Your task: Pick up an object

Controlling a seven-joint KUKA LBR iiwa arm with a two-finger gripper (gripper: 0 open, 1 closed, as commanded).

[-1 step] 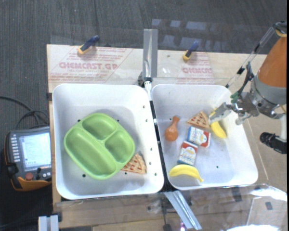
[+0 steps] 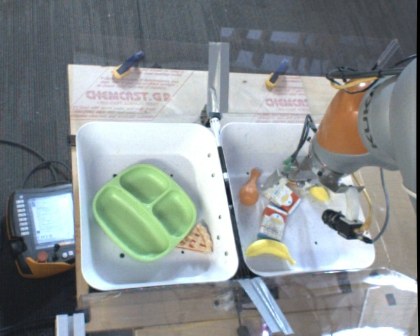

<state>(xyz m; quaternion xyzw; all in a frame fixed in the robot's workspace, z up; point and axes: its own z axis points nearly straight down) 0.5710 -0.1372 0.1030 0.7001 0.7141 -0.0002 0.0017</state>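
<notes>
Reaching in from the right of the frame, the arm [image 2: 350, 128] hangs low over the right bin [image 2: 336, 257], likely hunting a pick; its pincer [image 2: 299, 173] is hidden, so I cannot tell its state. Candidates lie centre-right: cartons [image 2: 278, 210], banana [image 2: 269, 250], orange skittle [image 2: 250, 187]. The left bin [image 2: 112, 142] keeps a green plate [image 2: 144, 211] on the wooden bench [image 2: 161, 93]

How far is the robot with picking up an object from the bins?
Done: the gripper is down in the right bin, above the small carton. In hand: nothing visibly held. Left: grasping and lifting; the banana and orange toy lie untouched.
</notes>
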